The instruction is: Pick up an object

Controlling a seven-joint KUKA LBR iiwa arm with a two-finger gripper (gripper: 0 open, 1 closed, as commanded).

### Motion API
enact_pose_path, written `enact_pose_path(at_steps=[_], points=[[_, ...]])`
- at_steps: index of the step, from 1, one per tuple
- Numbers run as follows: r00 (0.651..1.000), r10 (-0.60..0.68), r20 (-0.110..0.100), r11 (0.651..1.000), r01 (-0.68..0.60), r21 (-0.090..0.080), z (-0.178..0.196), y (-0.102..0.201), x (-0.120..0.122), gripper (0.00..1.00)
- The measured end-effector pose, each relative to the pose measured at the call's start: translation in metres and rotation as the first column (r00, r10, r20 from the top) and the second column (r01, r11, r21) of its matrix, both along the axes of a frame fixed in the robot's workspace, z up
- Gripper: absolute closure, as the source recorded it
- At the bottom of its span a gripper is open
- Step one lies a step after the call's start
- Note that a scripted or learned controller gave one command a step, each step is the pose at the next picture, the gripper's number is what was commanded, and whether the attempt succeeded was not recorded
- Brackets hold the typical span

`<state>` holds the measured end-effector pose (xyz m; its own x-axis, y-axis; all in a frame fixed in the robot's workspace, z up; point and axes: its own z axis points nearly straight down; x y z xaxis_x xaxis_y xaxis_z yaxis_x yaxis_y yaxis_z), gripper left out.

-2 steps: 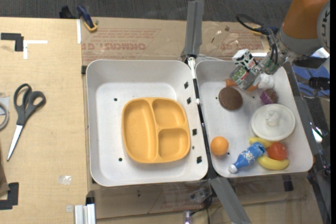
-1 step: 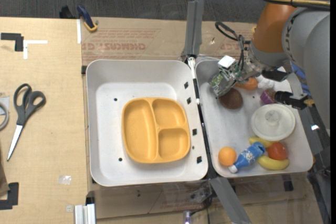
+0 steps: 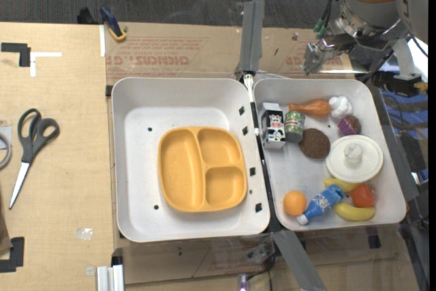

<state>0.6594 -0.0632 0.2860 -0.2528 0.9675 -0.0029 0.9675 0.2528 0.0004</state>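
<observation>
The pickable objects are crowded in the right bin (image 3: pixel 376 105), so any grasp must thread between neighbours. A white lidded pot (image 3: pixel 354 157) sits mid-bin as landmark: behind it lie a toy drumstick (image 3: pixel 310 107) and a small green can (image 3: pixel 294 125), beside it a brown ball (image 3: pixel 315 144), in front a banana (image 3: pixel 354 211), an orange (image 3: pixel 294 203) and a blue bottle (image 3: pixel 321 204). The gripper (image 3: pixel 317 58) hovers beyond the bin's far rim, holding nothing; how far it is open cannot be told. The left bin (image 3: pixel 129 146) holds a yellow divided tray (image 3: pixel 202 168).

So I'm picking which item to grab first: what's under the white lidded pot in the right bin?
A banana pokes out from beneath the white lidded pot, with a red-orange fruit at its lower edge. Anything directly under the pot is covered.
</observation>
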Motion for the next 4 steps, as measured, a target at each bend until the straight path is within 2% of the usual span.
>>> enact_pose_path(at_steps=[1,2,3,4], points=[[0.936,0.352,0.000,0.936,-0.352,0.000,-0.005,-0.063,0.000,1.00],[0.978,0.210,0.002,0.978,-0.210,0.000,-0.175,-0.149,0.000,1.00],[0.978,0.210,0.002,0.978,-0.210,0.000,-0.175,-0.149,0.000,0.00],[0.961,0.277,0.002,0.961,-0.277,0.001,-0.192,-0.121,-0.055,0.00]])
